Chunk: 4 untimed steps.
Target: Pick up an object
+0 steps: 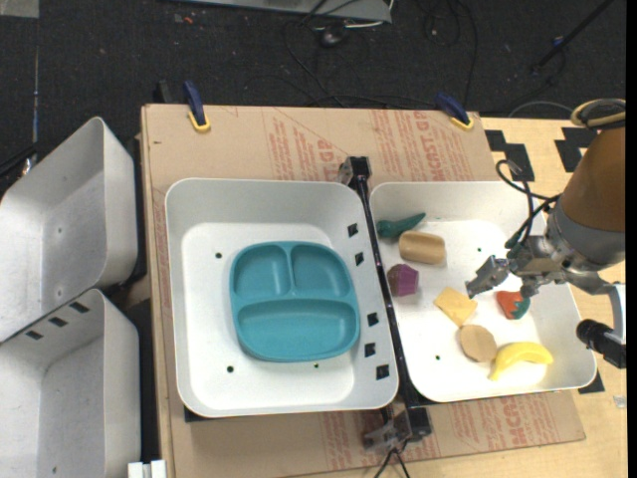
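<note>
While the grey two-finger gripper [498,275] hovers low in the right white bin [567,376], whether it is spread cannot be told; it looks mid-approach, nothing held; the small red-and-green toy piece [514,305] lies just beside it; next, descent and closing.

A single fixed camera looked down at a slant from above the desk's [299,132] near edge, facing its far edge and the dark floor [90,48] beyond. It stood far enough back to take in both white bins, the left bin [189,297] and the right bin [468,195], whole, side by side. The arm [597,202] entered from the right.
</note>
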Tool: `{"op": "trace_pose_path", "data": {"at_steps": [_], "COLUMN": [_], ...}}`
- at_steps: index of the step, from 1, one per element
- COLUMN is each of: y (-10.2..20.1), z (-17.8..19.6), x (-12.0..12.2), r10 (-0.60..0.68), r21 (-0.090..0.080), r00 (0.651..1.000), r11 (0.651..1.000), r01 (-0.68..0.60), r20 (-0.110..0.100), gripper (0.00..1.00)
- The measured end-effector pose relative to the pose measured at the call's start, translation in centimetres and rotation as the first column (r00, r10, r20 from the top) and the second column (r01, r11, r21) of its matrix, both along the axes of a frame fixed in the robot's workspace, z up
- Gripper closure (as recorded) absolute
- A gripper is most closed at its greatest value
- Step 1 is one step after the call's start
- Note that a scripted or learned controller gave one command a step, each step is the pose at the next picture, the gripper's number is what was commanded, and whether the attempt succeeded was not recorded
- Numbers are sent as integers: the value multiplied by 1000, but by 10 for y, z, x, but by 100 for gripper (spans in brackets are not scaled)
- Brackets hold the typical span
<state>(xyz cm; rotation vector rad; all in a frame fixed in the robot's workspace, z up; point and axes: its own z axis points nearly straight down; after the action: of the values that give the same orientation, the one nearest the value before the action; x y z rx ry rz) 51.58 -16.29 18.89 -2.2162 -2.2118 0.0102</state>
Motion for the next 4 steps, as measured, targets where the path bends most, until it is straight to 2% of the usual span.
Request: {"op": "trace_pose_path", "data": {"at_steps": [1, 3, 4], "y": [0, 0, 0], "z": [5, -91, -78], "x": [3, 2, 3], "r10": [3, 0, -1], "r21": [-3, -1, -3], "r00": [1000, 1000, 1000], "r11": [1000, 1000, 1000], "r01": [-3, 0, 1], "r20": [11, 7, 12], "gripper": [0, 0, 100]}}
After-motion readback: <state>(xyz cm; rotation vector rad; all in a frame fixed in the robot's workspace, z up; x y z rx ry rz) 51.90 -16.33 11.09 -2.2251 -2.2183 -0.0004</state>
